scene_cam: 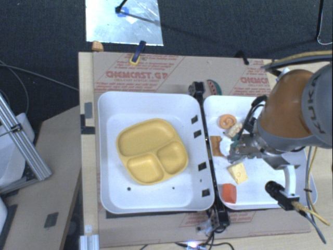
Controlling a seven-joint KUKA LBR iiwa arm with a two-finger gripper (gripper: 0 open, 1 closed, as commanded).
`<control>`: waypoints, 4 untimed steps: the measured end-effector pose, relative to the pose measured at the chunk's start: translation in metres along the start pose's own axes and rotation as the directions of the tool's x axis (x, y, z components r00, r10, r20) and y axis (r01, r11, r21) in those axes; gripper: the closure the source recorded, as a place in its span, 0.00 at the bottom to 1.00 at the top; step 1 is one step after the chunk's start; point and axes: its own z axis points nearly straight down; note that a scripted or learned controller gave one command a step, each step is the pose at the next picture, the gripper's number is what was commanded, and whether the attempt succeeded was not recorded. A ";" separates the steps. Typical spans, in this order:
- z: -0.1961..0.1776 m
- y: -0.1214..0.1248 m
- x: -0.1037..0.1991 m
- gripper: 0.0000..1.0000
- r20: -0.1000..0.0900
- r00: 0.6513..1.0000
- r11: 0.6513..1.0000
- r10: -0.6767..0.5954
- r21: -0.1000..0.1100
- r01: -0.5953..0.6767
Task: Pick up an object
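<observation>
Jaws (pixel 235 151) hang low over right bin (pixel 260 198), beside cheese wedge (pixel 238 173).

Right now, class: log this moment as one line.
arm: over right bin | hand: above cheese wedge | left bin: yellow tray

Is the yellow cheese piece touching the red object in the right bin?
Apart. In the camera view, white bin floor shows between the yellow cheese piece and the red object below it.

A robotics lab: a KUKA arm (pixel 294 105) over two white bins (pixel 106 139) on a cardboard-lined bench (pixel 156 72), aluminium framing (pixel 21 145), loose cables
</observation>
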 end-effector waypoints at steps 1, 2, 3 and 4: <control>-0.164 0.002 0.052 1.00 -0.001 1.000 1.000 -0.001 -0.011 0.001; -0.180 -0.001 -0.043 1.00 0.007 1.000 1.000 0.019 0.003 -0.019; -0.061 0.056 -0.013 1.00 0.001 1.000 1.000 0.005 0.016 -0.005; 0.010 0.056 0.023 1.00 0.000 1.000 1.000 0.005 0.015 -0.005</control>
